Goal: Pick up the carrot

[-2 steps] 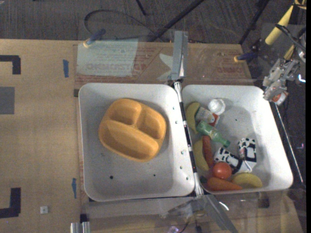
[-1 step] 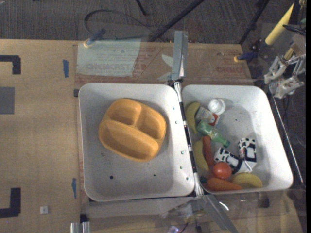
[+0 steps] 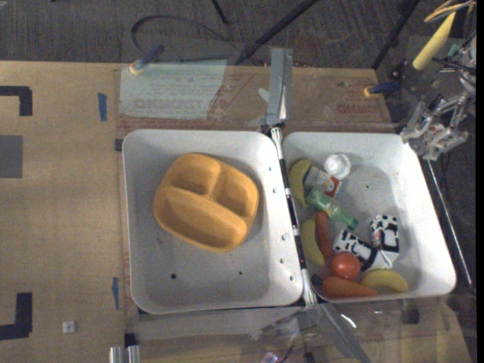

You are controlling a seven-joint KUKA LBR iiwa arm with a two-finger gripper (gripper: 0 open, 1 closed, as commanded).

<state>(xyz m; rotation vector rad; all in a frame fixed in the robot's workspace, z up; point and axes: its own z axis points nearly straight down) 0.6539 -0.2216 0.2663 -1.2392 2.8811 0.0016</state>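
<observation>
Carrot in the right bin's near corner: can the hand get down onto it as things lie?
Probably, but it's tight. The carrot lies uncovered against the right bin's near wall, with the tomato touching it from behind. The hand sits past the far right corner, its path unobstructed.

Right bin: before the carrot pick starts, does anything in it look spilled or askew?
Nothing looks spilled or damaged. The toys are heaped along the right bin's left and front sides; the carrot lies flat against the front wall, a tomato touching it.
</observation>
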